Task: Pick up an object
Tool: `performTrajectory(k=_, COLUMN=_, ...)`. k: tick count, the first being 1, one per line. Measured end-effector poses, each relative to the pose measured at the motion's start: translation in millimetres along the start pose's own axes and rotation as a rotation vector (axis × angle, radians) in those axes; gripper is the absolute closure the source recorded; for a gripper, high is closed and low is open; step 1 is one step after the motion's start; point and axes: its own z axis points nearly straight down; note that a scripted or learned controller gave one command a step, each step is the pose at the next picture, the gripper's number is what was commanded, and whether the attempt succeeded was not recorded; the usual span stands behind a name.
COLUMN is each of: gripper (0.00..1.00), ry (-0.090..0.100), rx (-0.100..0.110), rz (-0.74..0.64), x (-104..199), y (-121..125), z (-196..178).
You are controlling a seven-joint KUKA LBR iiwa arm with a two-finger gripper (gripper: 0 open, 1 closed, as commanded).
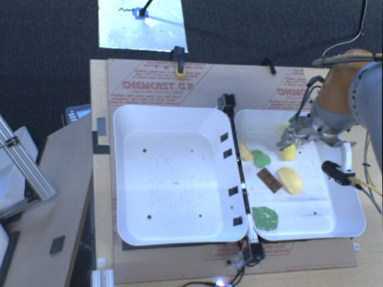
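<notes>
Landmark: the black hinge strip [236, 160] running between the two shallow white plastic bins; everything below is placed from it.

My pincer: my two-finger gripper [287, 142] is down inside the right bin [344, 220], right of the strip's upper half, my grey wrist and orange band trailing off further right. I'm low here because the pickings are all on this side.

Pincer state: can't tell. The tips merge with the thing beneath them, so I won't call it clenched or released.

Target, my guess: the small yellow ridged piece [289, 154], right of the strip and directly under my tips. Touching or just beside, I can't say which. I won't claim I hold it.

Other candidates: a larger yellow lemon-shaped lump [289, 180] just below that; a flat dark brown bar [269, 180] between the lump and the strip; a small green rounded piece [260, 158] near the strip; a yellow sliver [245, 152] nearly against the strip; a green leafy blob [264, 218] by the strip's lower end.

Left bin [128, 160]: left of the strip, white floor with a few dark specks.

Why here: the cluster is tight, so coming straight down on the outermost yellow piece looks the cleanest approach.

Risk: the rounded shape may squirt sideways into the lemon lump.
</notes>
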Motion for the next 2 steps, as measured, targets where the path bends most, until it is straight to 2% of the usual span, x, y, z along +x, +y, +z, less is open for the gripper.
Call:
performTrajectory(k=1, gripper=1.00, ry=0.002, rx=0.000, rz=-0.002, x=84.8, y=23.9, z=-92.4)
performTrajectory(k=2, gripper=1.00, ry=0.003, rx=0.010, rz=-0.002, x=141.2, y=-34.7, z=-88.3)
